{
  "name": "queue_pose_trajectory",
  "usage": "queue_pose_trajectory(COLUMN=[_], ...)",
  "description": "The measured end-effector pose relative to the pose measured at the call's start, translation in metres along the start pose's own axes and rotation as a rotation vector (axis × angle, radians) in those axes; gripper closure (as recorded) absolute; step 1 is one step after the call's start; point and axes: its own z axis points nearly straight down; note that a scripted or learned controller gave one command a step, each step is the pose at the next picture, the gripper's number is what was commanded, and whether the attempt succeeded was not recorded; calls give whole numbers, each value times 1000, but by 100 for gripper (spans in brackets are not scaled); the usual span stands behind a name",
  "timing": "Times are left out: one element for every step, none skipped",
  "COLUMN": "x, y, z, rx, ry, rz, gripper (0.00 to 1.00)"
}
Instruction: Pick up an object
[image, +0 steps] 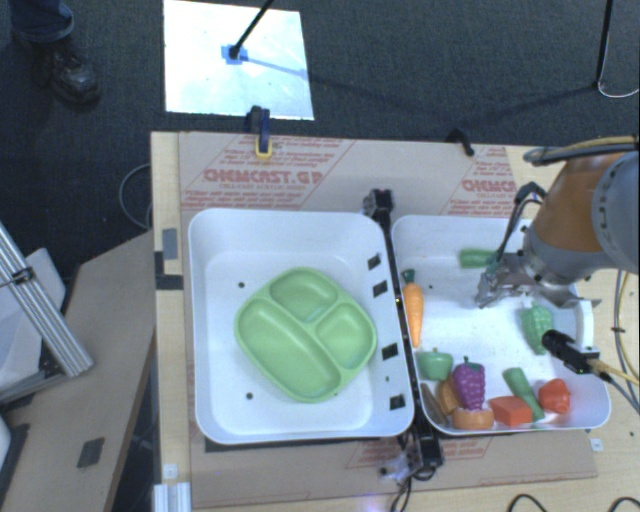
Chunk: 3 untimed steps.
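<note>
My gripper (495, 288) hangs low over the middle of the right bin (450, 240), at the end of the grey arm with the orange band (575, 200). A green toy vegetable (477, 258) lies just behind it, and another green piece (537, 325) lies to its right. At the bin's left wall lies an orange carrot (411, 310). Along the front edge are a green pepper (435, 362), purple grapes (468, 383), an orange piece (472, 418), a red piece (512, 410), a green pod (522, 385) and a red tomato (555, 396). I see nothing held in the gripper.
The left bin (230, 240) holds a green divided plate (305, 333). A black divider with clips (392, 300) runs between the two bins. A black part with a cable (570, 350) hangs off the arm over the right bin's right side.
</note>
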Motion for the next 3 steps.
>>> queue_pose_trajectory(x=[2,-8,-8], y=[6,9,10], z=[-44,-100,-131], rx=[-2,-2,-1], ry=[-1,-1,0], rz=[-3,-2,-4], gripper=[100,100,100])
